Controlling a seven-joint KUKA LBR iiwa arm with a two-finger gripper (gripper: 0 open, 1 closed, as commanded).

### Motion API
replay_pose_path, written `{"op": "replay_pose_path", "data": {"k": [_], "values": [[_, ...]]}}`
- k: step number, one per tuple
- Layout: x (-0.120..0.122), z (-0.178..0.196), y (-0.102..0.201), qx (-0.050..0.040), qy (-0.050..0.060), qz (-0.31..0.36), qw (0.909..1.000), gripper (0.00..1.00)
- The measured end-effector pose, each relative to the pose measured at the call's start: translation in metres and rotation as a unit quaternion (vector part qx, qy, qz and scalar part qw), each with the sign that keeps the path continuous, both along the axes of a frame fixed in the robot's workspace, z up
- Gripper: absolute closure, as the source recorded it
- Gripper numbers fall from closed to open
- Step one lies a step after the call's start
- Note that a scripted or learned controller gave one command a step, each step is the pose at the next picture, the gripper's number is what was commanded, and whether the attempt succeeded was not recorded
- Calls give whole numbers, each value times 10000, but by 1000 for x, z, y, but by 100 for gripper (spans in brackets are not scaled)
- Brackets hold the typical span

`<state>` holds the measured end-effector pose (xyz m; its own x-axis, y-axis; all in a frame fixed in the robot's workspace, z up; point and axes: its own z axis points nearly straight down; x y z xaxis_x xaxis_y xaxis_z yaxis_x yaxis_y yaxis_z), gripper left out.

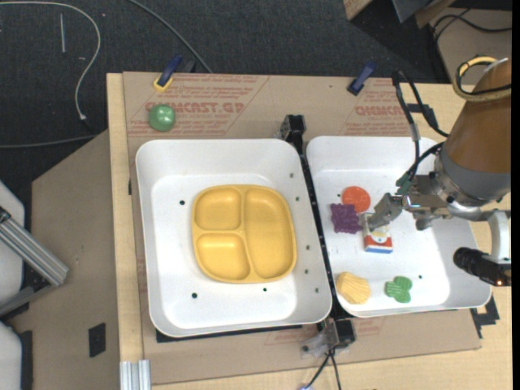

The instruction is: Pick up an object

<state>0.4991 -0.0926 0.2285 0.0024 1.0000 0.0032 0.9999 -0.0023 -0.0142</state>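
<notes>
Reaching into the right bin [422, 291], the gripper [380, 222] hangs directly over a small red, white and blue object [379, 243] that lies near the middle of that bin, and this looks like the thing it means to pick up. I cannot tell how the gripper is set, and nothing is seen held in it. Just beside the small object, toward the left bin, sits a purple toy [344, 218], with an orange round piece [356, 197] touching or nearly touching it on the far side. Toward the bin's near edge lie a pale yellow ridged piece [353, 287] and a green toy [398, 288], both well apart from the target. The left bin [162, 177] holds a yellow divided plate [244, 232], and a green ball [162, 118] rests on the surface at its far left corner. The main risk, as I judge it, is crowding: the purple toy is near enough that a slightly off-centre descent could nudge or catch it instead. The target also looks small and low, so a closure that is too high could slip over it and come up with nothing.
</notes>
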Motion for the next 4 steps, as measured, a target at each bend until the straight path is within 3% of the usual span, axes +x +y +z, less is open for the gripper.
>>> {"op": "replay_pose_path", "data": {"k": [1, 4], "values": [[3, 5, 0, -7, -61, 14, 10000, 0], [-5, -145, -9, -2, -53, 3, 10000, 0]]}}
